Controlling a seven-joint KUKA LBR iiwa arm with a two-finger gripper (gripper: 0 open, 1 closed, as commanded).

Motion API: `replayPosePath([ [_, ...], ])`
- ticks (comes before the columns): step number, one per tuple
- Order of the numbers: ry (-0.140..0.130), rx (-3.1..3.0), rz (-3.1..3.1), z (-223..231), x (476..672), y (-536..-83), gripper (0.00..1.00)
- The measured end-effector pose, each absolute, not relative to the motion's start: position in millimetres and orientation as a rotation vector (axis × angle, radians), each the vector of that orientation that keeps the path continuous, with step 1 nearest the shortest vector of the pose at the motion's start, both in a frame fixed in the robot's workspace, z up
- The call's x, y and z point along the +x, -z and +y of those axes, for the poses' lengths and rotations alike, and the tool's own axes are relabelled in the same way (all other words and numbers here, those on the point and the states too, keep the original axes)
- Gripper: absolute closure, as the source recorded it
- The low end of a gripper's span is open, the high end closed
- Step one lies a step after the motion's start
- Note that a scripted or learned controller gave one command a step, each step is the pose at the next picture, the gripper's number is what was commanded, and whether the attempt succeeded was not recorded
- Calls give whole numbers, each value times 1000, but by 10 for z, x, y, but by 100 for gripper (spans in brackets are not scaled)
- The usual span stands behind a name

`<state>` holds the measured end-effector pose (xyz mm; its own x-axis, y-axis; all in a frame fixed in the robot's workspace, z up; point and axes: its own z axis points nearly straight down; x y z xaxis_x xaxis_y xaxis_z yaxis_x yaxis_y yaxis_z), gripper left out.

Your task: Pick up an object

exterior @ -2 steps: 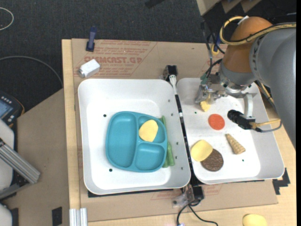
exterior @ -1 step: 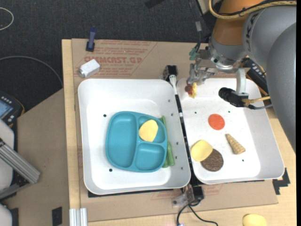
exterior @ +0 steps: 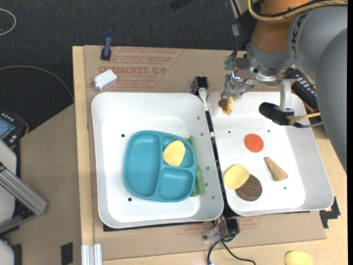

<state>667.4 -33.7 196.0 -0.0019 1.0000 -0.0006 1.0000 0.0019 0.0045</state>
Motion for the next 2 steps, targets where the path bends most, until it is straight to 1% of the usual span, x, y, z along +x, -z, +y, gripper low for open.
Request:
replayPosePath([
  [1, 15, 2236, 2218, -987, 5876, -1067, 100],
  [2, 0, 2223, 2220, -939, 5925, -1113, 0],
])
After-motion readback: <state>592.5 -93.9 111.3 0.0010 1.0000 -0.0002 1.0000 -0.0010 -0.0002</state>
